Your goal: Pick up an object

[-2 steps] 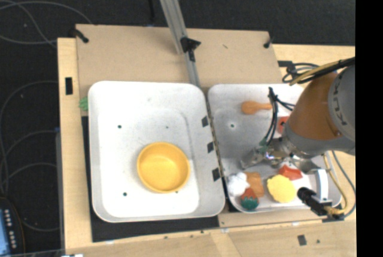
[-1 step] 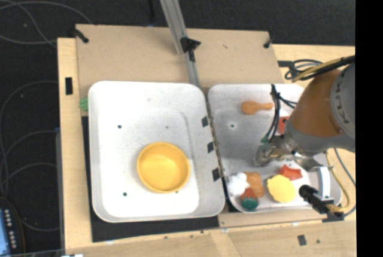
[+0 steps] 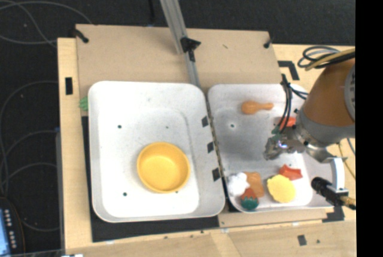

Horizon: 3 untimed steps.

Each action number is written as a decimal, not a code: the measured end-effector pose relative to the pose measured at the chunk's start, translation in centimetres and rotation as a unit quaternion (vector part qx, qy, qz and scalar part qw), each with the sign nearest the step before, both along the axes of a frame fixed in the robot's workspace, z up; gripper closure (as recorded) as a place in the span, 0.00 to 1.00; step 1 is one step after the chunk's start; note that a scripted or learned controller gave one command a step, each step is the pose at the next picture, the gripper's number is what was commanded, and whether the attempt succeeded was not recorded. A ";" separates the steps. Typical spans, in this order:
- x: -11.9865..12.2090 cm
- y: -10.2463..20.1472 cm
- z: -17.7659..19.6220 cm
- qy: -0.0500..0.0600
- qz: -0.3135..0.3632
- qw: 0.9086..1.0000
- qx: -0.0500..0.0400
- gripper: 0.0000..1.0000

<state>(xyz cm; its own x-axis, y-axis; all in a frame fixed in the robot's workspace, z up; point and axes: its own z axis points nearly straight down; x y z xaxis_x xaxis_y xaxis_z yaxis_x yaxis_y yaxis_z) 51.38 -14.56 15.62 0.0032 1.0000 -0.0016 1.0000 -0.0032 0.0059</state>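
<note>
Nearby, a small orange drumstick-shaped toy [image 3: 257, 107] lies beyond the end effector [image 3: 276, 147], whose grip I cannot tell.

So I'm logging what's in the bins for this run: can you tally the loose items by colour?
Yellow: 2, the bowl in the left bin and a yellow lump
Orange: 2, a spoon-shaped piece and a small orange piece
Red: 1
White: 1
Green: 1
Total: 7

Robotics lab: bench [image 3: 167, 58] with white bins [image 3: 119, 112], loose cables [image 3: 24, 17].
</note>
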 end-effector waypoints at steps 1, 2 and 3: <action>-0.1 -0.3 4.4 0.000 0.004 1.000 0.000 1.00; 0.1 -0.5 9.8 -0.001 0.003 1.000 0.000 1.00; 0.8 4.5 10.5 0.001 0.006 1.000 0.001 1.00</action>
<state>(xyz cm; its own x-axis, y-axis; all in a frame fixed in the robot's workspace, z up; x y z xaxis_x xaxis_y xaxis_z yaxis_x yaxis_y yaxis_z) 52.17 -10.06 26.10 -0.0086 1.0000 0.0007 1.0000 0.0086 0.0043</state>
